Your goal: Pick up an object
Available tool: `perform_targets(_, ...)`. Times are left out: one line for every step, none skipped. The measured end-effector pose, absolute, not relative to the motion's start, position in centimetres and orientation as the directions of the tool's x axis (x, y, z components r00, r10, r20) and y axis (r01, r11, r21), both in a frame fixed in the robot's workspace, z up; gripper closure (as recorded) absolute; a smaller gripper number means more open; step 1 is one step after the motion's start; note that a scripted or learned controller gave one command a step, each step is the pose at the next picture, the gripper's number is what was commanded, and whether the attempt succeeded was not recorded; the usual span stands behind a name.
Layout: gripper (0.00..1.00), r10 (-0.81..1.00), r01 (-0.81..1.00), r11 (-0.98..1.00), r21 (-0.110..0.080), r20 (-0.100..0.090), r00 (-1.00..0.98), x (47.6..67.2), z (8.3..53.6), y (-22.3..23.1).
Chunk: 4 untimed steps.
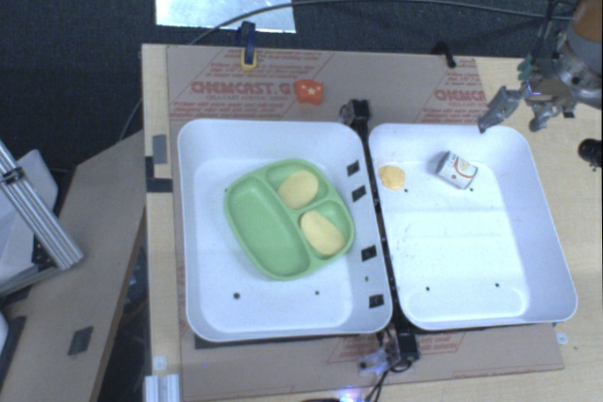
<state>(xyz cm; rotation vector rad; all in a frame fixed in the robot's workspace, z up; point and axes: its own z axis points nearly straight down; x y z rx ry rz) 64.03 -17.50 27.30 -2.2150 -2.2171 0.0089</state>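
The small carton [457,169] lies near the right bin's [490,297] far edge, beside a yellow disc [391,176]. The tool [516,111], fingers spread and holding nothing, hovers over that bin's far right corner.

green divided plate [264,231] with yellow pieces [321,232], white bins [207,297], orange-printed white carton [457,169].

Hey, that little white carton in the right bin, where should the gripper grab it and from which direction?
Probably from straight above, closing across the carton's narrow sides. It lies tipped over and skewed on the right bin's floor, with free floor all round it, so a top-down approach looks unobstructed. The gripper sits above the bin's far right corner, so it would need turning to match the skew.
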Motion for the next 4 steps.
perform_targets(0.0,1.0,1.0,0.004,0.002,-0.001,-0.004,64.2,28.0,-17.4)
perform_targets(0.0,1.0,1.0,0.002,0.001,-0.001,-0.002,64.6,23.9,-17.6)
perform_targets(0.0,1.0,1.0,0.002,-0.002,0.0,-0.002,64.7,17.7,-17.3)
perform_targets(0.0,1.0,1.0,0.002,0.0,0.0,-0.002,64.8,13.5,-17.4)
